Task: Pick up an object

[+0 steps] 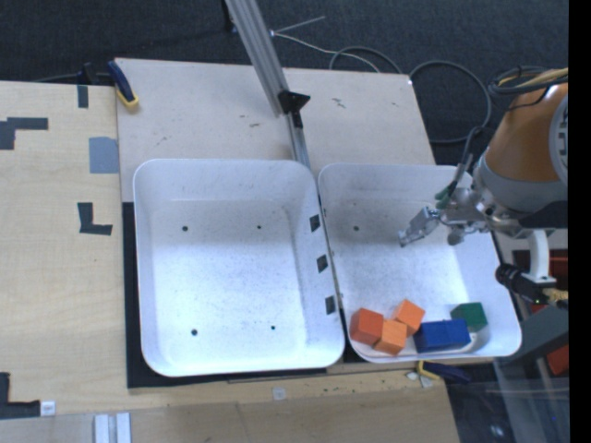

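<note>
The gripper hangs over the right bin, grip state impossible to tell, while the blocks crowd that bin's near wall, where a descent risks clipping the wall or neighbours.

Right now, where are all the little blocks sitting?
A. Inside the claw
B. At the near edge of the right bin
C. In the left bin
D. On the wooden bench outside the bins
B. The orange blocks, the blue block and the green block are bunched together along the near edge of the right bin, while the claw hangs above the bin's middle, away from them.
</note>
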`<action>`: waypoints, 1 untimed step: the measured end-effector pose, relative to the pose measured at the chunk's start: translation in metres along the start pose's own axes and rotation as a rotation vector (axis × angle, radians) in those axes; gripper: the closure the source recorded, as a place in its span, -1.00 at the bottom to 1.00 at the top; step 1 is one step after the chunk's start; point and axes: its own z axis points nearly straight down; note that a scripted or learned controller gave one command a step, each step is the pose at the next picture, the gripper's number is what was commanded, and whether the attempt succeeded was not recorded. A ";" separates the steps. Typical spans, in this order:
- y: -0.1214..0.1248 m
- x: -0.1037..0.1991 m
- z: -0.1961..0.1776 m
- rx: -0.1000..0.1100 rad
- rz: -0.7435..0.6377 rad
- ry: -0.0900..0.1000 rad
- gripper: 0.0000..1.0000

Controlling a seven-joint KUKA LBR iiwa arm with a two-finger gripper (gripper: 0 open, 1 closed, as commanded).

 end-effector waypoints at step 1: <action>-0.010 -0.047 0.058 0.006 0.005 -0.002 -1.00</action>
